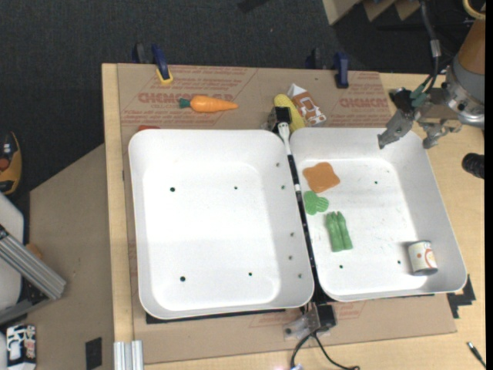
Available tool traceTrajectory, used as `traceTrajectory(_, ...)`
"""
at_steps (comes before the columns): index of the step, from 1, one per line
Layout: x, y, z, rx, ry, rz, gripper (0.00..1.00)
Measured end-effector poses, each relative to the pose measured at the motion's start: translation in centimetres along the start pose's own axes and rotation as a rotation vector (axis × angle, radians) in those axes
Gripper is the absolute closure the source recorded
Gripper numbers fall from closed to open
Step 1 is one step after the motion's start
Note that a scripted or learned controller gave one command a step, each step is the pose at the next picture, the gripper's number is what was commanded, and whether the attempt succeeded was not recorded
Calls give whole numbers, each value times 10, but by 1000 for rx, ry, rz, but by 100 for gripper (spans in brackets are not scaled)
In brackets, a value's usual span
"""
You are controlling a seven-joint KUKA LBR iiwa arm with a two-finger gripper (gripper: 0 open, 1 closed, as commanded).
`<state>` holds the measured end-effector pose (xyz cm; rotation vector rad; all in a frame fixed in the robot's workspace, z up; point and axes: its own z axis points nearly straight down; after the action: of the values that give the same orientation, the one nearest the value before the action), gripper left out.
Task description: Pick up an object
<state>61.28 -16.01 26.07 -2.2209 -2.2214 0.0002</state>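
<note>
The right bin (431,191) holds an orange flat piece (320,177), a round green piece (315,203), a long green vegetable-like piece (338,231) and a small can (420,257) lying near its front right corner. My gripper (408,136) hangs over the bin's back right corner, far from all of these. Its two fingers are spread apart, open, with nothing between them.
The left bin (154,206) lies beside the right one. Behind the bins on the cardboard rest a toy carrot (208,104), a yellow and black item (283,111) and a brown and white packet (309,108). Two blue clamps (162,66) (341,69) grip the back edge.
</note>
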Motion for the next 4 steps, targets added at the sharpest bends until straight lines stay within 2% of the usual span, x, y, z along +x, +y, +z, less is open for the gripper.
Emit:
traceTrajectory(1,51,-18,175,12,5,-3,0)
traceTrajectory(2,69,13,174,-5,-1,-2,0)
traceTrajectory(3,65,49,175,-6,-2,-2,0)
traceTrajectory(4,36,49,175,-3,-2,2,0)
